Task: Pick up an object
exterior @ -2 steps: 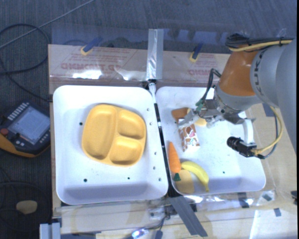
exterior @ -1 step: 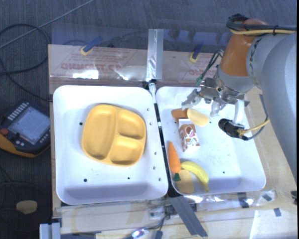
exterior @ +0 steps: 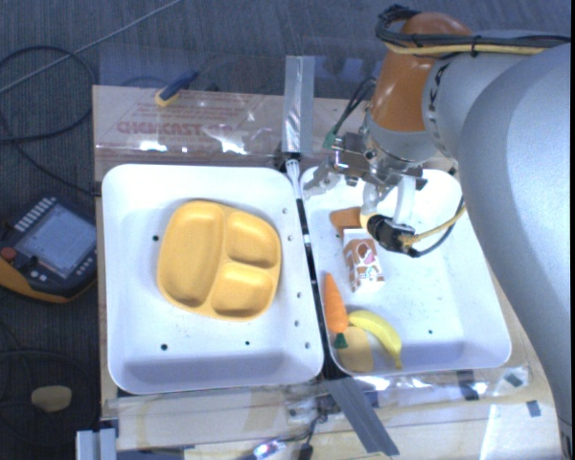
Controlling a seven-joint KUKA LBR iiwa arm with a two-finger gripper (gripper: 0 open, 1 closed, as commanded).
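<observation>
Arm: grey [exterior: 527,161], reaches in from the view's right, broad and close to the camera, narrowing toward the wrist.
Band: orange [exterior: 404,89], just above the wrist, right of centre in the upper part of the view.
Cables: black [exterior: 395,15], looped over the top of the band.
Wrist: [exterior: 398,147] turned downward and a little to the view's left.
Gripper: [exterior: 369,173] hangs below the band, pointing down.

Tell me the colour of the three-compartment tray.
The tray is plain yellow-orange, seen best in the camera view.
</observation>
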